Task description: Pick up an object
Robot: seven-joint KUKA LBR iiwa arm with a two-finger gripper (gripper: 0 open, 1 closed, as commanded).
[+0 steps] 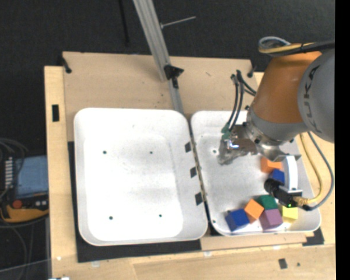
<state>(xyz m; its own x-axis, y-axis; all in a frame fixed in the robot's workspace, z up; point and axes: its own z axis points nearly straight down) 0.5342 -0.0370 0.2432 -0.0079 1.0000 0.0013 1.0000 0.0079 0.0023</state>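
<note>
1. Reaching in from the right, the arm [291,98] hangs over the right bin [213,127], and the room around it is what matters first.
2. Open floor lies in that bin's upper left and middle; its near right corner is crowded with blocks.
3. Look at the cluster: a blue block [237,219] sits nearest the bin's front left, an orange block [255,209] just beside it, a purple block [272,218] next along, a green block [268,202] behind that, and a yellow block [290,213] at the right end.
4. Further back, another orange block [272,164] and a second blue block [278,175] lie close to the right wall, partly under the wrist.
5. The left bin [128,174] has wide open floor, its rim touching the right bin's along the middle seam, where small black clips [193,172] sit.
6. Both bins rest on a tan wooden bench [105,80] over a dark floor; a grey pole [154,34] slants down from the top to the bins' back edge.
7. At far left, off the bench, a blue box [32,177] lies among cables.
8. Now the arm: orange band up high, grey body at the right edge, wrist tipped down and to the left.
9. The gripper [227,153] points at bare floor left of centre in the right bin, well apart from the block cluster.
10. Whether the claw is spread or pressed together cannot be told from here; no block shows between it.
</note>
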